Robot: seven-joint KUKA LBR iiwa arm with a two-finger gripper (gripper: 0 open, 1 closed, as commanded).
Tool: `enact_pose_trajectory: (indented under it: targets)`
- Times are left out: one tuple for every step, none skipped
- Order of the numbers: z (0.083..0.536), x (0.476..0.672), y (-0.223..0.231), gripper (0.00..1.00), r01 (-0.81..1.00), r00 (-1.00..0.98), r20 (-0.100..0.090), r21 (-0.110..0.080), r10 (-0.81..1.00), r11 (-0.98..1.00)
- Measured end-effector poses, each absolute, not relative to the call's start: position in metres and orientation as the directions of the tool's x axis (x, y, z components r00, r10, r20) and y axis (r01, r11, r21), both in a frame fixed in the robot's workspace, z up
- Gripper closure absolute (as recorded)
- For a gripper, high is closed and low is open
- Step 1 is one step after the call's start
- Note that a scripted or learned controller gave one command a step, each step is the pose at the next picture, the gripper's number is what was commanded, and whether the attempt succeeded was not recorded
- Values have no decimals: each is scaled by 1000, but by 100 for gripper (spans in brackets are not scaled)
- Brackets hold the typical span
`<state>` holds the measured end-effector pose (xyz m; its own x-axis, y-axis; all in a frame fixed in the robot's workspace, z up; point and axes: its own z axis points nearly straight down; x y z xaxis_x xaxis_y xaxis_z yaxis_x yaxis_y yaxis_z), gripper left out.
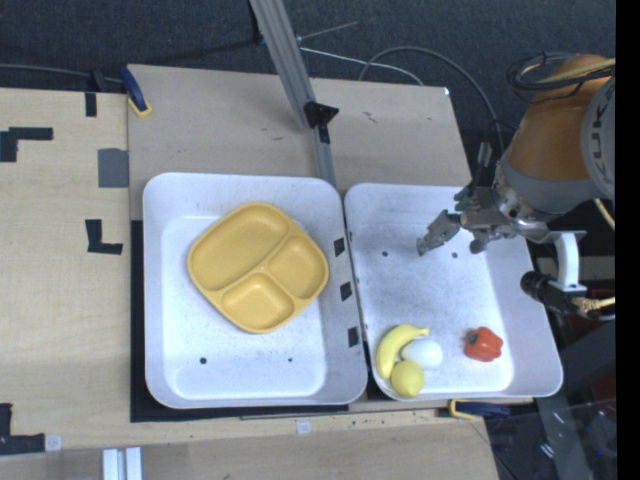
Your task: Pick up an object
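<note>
Above the right bin [452,288], upper half: gripper [455,236] poised over bare floor, two fingers [433,239] parted, nothing between them.

Arm [560,148]: grey body with orange band, entering from the right edge of the camera view, wrist tilted down toward the bin's upper middle.

Candidate objects, right bin, near edge: yellow banana [396,343] curved against the bin's left wall; white egg-shaped object [426,354] touching the banana's inner curve; yellow lemon [407,377] just below both, at the bin's front corner.

Candidate object, apart from the cluster: red pepper-like piece [483,343], standing alone toward the bin's right side, clear floor all round it.

Left bin [165,268]: yellow divided tray [258,266] lying flat near the middle, three compartments, turned at a slant to the bin walls.

Bench [60,268]: pale wood with dark tape marks at left; grey metal strut [290,58] running down to the gap between the bins.

Step in hand, as judged: approach, before any grasp; gripper well apart from every object, none lifted.

Next move, as judged: travel toward the bin's near edge, then descent with fingers spread wide enough to straddle one target.

Easier target, as judged: red piece, since isolated; clustered fruit likely to be nudged together or pinched two at once.

Risk, as judged: round, smooth shapes prone to rolling or slipping out on closing; proximity of the cluster to the bin wall limiting finger room.
</note>
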<state>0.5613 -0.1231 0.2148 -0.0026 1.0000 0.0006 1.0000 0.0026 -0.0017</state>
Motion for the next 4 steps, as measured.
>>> enact_pose_trajectory:
  targets:
    - [215,561,-123,0,1000,-2,1,-2,1000,2]
    - [150,562,-123,0,1000,-2,0,-8,1000,2]
    - [100,563,-113,0,1000,-2,1,-7,1000,2]
    - [89,563,-113,0,1000,-1,-1,-1,1000,1]
